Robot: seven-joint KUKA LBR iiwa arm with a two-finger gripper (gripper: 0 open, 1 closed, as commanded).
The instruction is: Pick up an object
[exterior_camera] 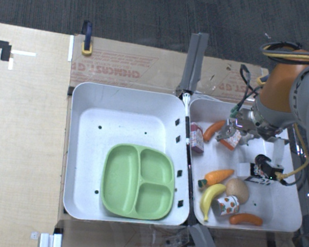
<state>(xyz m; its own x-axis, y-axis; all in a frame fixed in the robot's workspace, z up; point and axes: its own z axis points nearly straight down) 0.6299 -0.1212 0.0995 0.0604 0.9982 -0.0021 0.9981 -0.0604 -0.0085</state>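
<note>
1. the gripper [236,133] is seen over the far part of the right bin [284,206], at the end of the arm that reaches in from the right.
2. whether it is spread or pressed together cannot be made out from this view.
3. a red-and-white pack [230,141] is seen right at the gripper's tip; whether it is held cannot be made out.
4. a far carrot [213,129] lies tilted just left of the gripper.
5. a dark red packet [196,138] is set against the left wall of the right bin.
6. a near carrot [219,176] lies towards the middle of that bin, its green top pointing left.
7. a banana [208,197] is placed just near of that carrot, with a potato [237,189] to its right.
8. a patterned cup [227,205] lies between the banana and an orange-red piece [246,220], close to the near wall.
9. in the left bin [104,118] a green plate [138,181] with three compartments is placed at the near right.
10. both bins are carried by the bench [20,101].
</note>
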